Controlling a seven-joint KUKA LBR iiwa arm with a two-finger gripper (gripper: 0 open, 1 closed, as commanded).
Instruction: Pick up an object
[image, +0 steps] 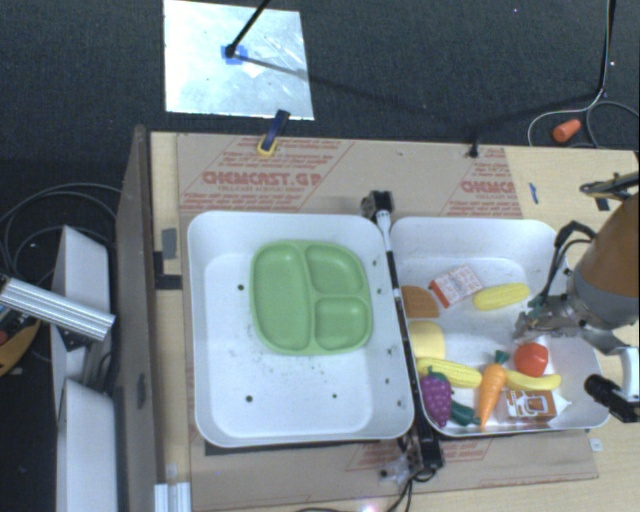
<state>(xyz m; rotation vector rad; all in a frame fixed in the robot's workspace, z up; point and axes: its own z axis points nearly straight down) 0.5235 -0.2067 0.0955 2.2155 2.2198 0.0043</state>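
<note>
The right bin (480, 235) holds several toy foods. A red tomato (531, 358) lies near its right side, with a yellow banana (534, 381) and an orange carton (528, 405) just in front of it. My gripper (534, 322) hangs low at the bin's right side, just above and behind the tomato, and the grey wrist with its orange band (612, 262) rises behind it. A carrot (488, 391), a corn cob (450, 372) and purple grapes (436, 397) lie at the front. Nothing is visibly held.
A red-and-white packet (456, 284), a yellow piece (500, 296), a brown bread piece (420, 299) and a pale yellow block (427, 338) lie further back and left in the right bin. A green divided plate (309, 297) sits in the left bin (225, 400).
</note>
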